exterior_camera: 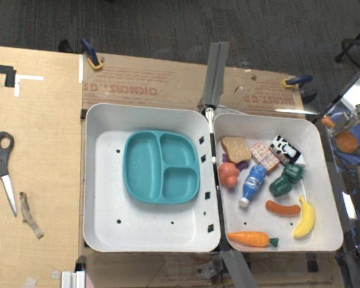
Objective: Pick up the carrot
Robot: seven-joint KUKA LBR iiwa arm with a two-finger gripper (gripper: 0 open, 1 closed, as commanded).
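The carrot [249, 239] is orange with a green stem end pointing right. It lies flat along the front wall of the right bin [325, 181], near that bin's front left corner. A yellow banana [305, 218] and a red sausage [282, 208] lie just behind it, apart from it. Part of the arm with its orange band [347, 141] shows at the right edge, outside the bin and far from the carrot.
The right bin also holds a blue bottle [253, 183], green peppers [286, 180], a bread slice [235, 150], a waffle [264, 156], a black-and-white carton [286, 149] and a peach [228, 174]. The left bin [101, 215] holds a teal divided plate [162, 167]. Scissors [0, 158] lie on the bench at left.
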